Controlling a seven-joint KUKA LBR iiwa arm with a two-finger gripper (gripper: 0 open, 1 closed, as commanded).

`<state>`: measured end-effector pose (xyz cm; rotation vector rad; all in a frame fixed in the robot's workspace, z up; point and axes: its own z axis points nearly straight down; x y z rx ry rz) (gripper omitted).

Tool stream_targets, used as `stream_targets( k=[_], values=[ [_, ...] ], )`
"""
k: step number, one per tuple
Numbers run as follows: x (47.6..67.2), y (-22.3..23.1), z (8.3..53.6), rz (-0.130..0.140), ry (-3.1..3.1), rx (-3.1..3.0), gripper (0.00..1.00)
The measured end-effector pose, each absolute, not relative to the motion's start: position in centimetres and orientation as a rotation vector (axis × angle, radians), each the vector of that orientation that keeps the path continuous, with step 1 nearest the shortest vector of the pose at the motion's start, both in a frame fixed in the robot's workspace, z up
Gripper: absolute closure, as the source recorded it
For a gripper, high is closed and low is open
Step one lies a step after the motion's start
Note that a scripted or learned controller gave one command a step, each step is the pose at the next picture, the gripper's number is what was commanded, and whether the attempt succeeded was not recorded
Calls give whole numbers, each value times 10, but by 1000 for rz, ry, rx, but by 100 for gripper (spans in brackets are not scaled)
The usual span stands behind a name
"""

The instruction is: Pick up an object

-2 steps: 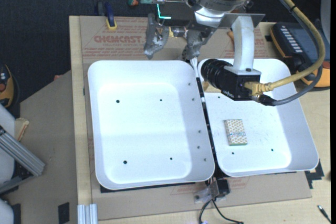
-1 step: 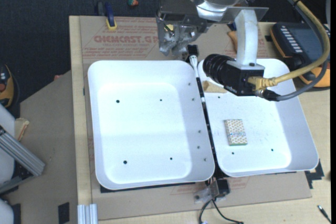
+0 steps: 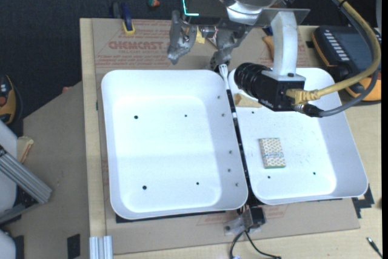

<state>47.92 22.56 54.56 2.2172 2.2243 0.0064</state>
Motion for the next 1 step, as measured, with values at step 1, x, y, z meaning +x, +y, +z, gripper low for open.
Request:
stream_targets(
  k=[1],
  values=[
    [479,226,557,12,2225,2215,100]
  ],
)
